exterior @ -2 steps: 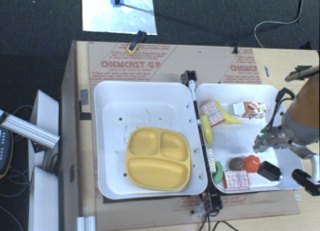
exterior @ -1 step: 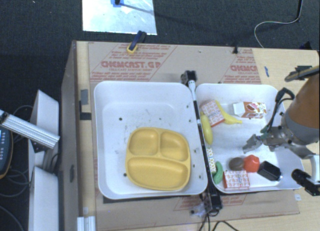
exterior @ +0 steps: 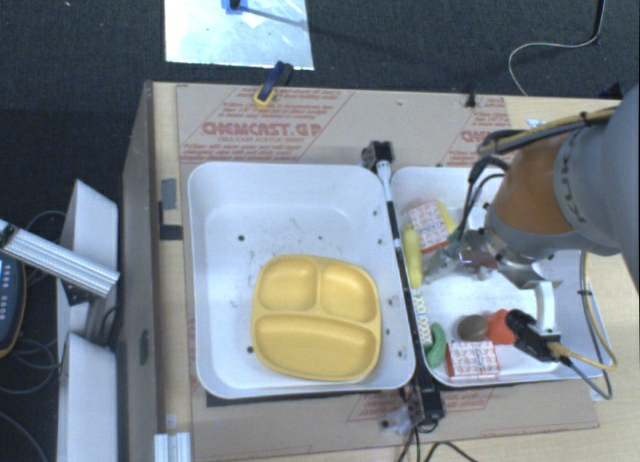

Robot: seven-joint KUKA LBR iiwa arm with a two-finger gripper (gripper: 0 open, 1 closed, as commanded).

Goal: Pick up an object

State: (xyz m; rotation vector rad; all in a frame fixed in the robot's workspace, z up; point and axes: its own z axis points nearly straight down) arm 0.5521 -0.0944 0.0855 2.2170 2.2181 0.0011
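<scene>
Tray (exterior: 316, 317), yellow and divided, sits in left bin (exterior: 225, 205). Right bin (exterior: 560, 368) holds small cartons, a green item, a brown lump. Gripper (exterior: 462, 255) state unclear.

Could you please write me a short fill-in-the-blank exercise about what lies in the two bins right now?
1. The yellow tray lies in the ____ bin.
2. The tray has ____ compartments.
3. The arm reaches over the ____ bin, where the small items lie.
4. The small box near that bin's front edge is red and ____.

Missing words: left; three; right; white.
</scene>
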